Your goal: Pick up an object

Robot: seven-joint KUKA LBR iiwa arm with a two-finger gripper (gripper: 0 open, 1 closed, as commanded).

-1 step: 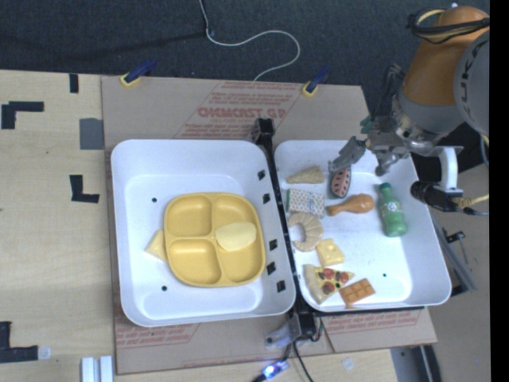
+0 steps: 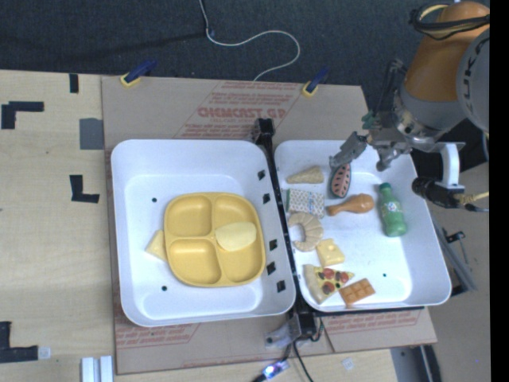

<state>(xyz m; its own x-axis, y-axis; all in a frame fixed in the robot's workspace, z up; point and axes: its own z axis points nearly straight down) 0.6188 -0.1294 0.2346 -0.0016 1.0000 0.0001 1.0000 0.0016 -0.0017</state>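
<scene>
Gripper (image 2: 363, 151) above far edge of right white bin (image 2: 429, 286), fingers apart, nothing between. Beneath: watermelon slice toy (image 2: 340, 180), brown drumstick toy (image 2: 351, 206), green plastic bottle (image 2: 391, 210), label unreadable. Left white bin (image 2: 127, 213): yellow divided plate (image 2: 213, 239). Mirrored red print on cardboard sheet (image 2: 231, 110), illegible.

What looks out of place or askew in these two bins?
A pale yellow wedge sits half tucked under the left edge of the yellow divided plate in the left bin. Nothing looks spilled or broken.

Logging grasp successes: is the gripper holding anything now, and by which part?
Nothing is held. The gripper hangs open above the right bin, with the watermelon slice lying just below one finger.
</scene>
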